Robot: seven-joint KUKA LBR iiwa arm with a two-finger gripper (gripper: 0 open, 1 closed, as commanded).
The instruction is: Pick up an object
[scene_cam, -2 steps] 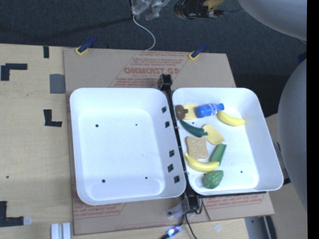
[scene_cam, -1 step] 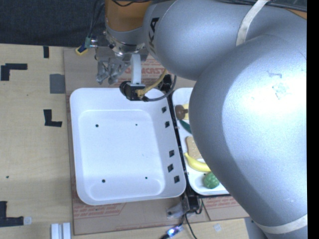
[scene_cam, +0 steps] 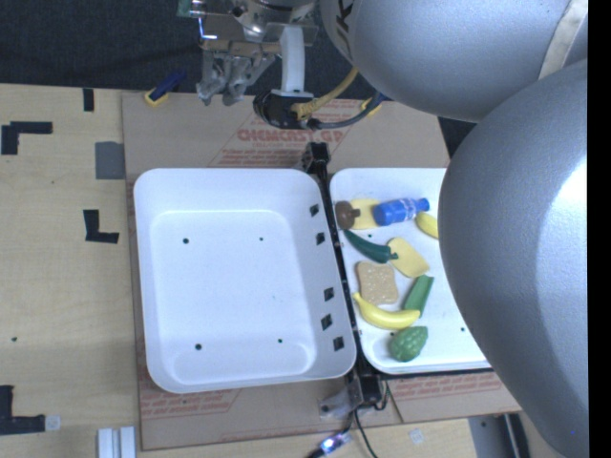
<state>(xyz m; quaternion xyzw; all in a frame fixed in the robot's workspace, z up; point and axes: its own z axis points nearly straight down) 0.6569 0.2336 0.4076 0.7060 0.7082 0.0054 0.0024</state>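
Camera view, right bin [scene_cam: 458,361], toy foods [scene_cam: 389,284]

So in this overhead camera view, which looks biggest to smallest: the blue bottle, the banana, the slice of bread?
1. banana, the longest.
2 and 3. blue bottle and slice of bread look much alike in area, so I won't rank them.

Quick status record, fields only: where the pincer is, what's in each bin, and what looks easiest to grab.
pincer: up at the far edge of the view, above the cardboard beyond the left bin
left bin: bare white floor
right bin: blue bottle, green pepper, bread slice, banana, cucumber, green broccoli-like piece
right bin view: partly covered by the arm
likely easiest pick: blue bottle, as it lies fairly apart
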